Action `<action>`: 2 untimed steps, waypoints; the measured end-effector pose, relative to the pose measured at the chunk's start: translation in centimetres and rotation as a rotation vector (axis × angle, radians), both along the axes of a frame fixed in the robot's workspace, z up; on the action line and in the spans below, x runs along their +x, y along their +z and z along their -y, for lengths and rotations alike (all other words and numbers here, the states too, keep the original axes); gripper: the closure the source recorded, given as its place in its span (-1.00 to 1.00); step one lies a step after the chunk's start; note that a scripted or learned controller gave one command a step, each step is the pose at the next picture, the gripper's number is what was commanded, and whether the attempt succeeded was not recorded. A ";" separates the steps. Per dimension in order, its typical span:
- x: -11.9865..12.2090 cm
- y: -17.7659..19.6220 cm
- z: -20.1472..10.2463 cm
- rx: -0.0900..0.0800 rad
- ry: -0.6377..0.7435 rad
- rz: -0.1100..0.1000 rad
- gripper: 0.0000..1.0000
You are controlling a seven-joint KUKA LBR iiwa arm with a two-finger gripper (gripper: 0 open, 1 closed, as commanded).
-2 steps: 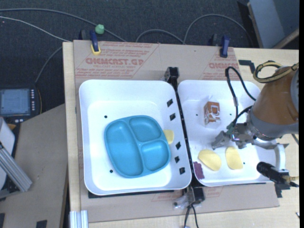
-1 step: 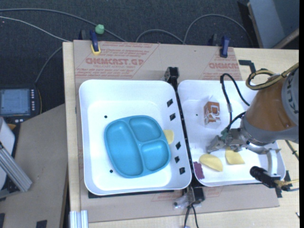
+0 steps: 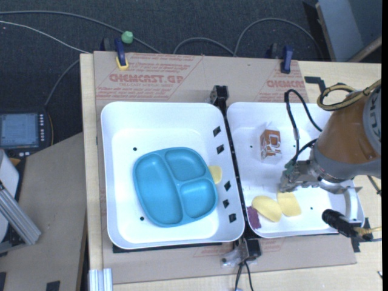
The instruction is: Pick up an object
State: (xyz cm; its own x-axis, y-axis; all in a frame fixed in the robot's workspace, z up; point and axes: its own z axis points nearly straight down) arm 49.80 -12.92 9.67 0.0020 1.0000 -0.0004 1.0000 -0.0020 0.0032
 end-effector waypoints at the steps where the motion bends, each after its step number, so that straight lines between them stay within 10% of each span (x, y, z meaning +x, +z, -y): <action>1: 0.8 4.7 0.4 -0.001 0.003 0.002 1.00; 2: 1.8 9.5 0.7 -0.001 0.003 0.002 1.00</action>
